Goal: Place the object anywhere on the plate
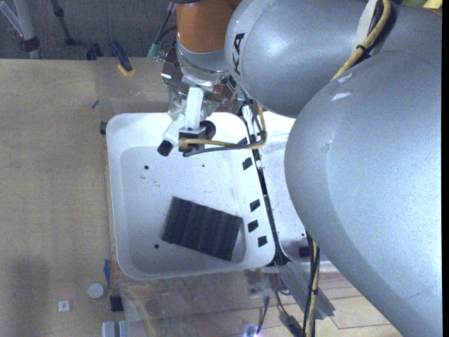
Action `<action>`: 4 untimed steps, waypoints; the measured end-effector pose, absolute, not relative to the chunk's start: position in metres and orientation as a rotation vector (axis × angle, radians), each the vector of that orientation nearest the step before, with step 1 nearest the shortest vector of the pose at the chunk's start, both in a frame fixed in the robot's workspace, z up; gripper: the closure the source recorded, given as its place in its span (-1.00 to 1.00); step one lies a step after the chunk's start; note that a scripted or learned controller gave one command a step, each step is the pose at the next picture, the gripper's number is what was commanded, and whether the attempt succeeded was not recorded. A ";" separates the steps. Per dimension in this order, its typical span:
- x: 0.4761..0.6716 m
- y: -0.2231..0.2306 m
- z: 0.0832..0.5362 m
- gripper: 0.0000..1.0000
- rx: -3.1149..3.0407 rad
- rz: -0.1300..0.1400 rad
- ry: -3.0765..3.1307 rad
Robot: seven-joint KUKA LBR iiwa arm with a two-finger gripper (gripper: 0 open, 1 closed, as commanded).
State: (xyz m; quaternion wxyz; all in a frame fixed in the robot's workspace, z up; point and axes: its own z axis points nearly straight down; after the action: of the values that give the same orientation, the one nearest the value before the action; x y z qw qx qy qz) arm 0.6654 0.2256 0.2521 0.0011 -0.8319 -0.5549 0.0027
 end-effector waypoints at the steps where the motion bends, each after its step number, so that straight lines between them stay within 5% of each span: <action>1: 0.667 0.223 0.307 1.00 -2.863 -0.003 -1.296; 2: 0.662 0.223 0.249 1.00 -2.898 0.004 -1.208; 3: 0.663 0.223 0.306 1.00 -3.052 -0.004 -0.743; 4: 0.615 0.130 0.377 1.00 -3.080 0.000 -0.618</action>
State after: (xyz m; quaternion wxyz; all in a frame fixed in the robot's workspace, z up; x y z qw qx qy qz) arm 0.6153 0.1296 0.3768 -0.0001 -0.9804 -0.1968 0.0000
